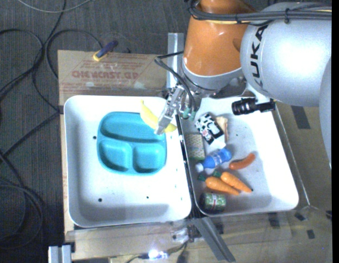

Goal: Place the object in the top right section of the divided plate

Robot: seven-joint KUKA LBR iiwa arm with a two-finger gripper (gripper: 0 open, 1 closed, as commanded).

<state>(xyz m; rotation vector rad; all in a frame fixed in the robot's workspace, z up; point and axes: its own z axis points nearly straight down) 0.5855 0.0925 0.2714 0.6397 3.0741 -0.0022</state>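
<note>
Overhead, two white bins are seen side by side on the bench, the left bin [82, 201] holding a blue divided plate [132, 143] and the right bin [279, 185] holding a scatter of small items. The gripper [165, 122] is positioned over the top right corner of the plate, its slim fingers [168, 113] slanting down toward the plate's rim. A yellow object [150, 114] is seen at the fingertips, partly over the plate's upper right section and partly over the bin floor behind it. Whether the jaws are pinching it or spread beside it cannot be told, since the fingers overlap it at this angle.

In the right bin, a black-and-white cow-patterned item [209, 126] is placed near the top, with a small blue-and-white bottle [216, 159] below it. Two carrots [227, 183] are laid together near the middle, a red sausage-like piece [243, 161] lies just above them, and a green can [214, 201] is laid on its side at the front edge. A cardboard sheet [103, 75] is set behind the left bin
</note>
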